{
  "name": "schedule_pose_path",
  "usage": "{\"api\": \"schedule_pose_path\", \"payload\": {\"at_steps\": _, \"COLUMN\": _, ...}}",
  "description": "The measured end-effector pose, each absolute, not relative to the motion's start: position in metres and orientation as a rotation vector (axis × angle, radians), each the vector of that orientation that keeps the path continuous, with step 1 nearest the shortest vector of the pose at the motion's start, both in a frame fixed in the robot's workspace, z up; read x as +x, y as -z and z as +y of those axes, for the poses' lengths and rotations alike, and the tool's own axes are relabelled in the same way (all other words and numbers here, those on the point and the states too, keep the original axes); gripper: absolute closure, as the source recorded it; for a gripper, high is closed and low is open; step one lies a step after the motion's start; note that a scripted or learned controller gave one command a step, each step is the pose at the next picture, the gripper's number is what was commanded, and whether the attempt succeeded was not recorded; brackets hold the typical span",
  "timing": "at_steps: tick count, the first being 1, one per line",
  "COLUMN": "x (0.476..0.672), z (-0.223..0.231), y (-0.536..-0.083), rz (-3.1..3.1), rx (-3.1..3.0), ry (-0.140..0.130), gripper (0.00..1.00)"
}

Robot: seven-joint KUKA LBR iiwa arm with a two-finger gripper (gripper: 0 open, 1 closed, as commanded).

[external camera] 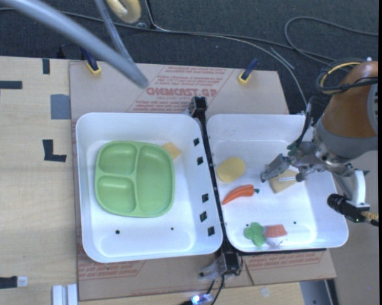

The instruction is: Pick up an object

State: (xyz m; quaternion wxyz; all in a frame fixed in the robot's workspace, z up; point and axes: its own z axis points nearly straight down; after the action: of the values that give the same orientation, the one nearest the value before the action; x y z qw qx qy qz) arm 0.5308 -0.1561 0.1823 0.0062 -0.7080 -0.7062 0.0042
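Observation:
My gripper (285, 172) hangs in the right bin (318, 230), near its middle right, and it is open. A pale yellow wedge (283, 184) lies on the bin floor just below and between the fingers; I see no grip on it. Left of the gripper lie a round yellow piece (231, 168) and an orange carrot (239, 193). Close to the bin's front wall sit a green broccoli-like piece (255, 234) and a small red block (276, 230).
The left bin (89, 234) holds a green divided plate (135, 178) and a small yellow piece (171, 150) by the plate's far right corner. A black divider (206, 176) runs between the bins. The grey and orange arm (349, 116) stands over the right bin's right side.

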Motion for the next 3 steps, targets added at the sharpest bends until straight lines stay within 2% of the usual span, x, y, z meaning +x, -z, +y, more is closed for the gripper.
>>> {"api": "schedule_pose_path", "payload": {"at_steps": 1, "x": 0.534, "z": -0.156, "y": -0.189, "rz": -2.222, "rx": -2.219, "ry": -0.002, "gripper": 0.0}}
{"api": "schedule_pose_path", "payload": {"at_steps": 2, "x": 0.523, "z": -0.151, "y": -0.136, "rz": -2.218, "rx": -2.217, "ry": -0.006, "gripper": 0.0}}
{"api": "schedule_pose_path", "payload": {"at_steps": 3, "x": 0.523, "z": -0.151, "y": -0.084, "rz": -2.223, "rx": -2.221, "ry": -0.003, "gripper": 0.0}}
